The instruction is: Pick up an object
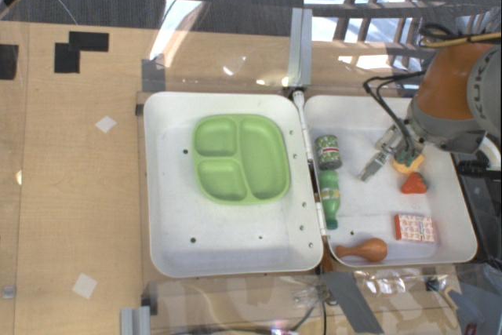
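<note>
— Where do you stand on the pick?

— You have nothing lifted yet. Your gripper hangs low in the right bin, its fingers slightly apart with nothing between them. The likeliest target, a yellow-and-green piece, sits just beside the gripper, under the wrist. The closing and the lift are left.

— What can't you make out?

— That piece is half covered by the arm. The red object near the gripper is too small to name.

Left bin: green divided plate. Right bin: can, green bottle, strawberry; pincer above, empty.
</note>
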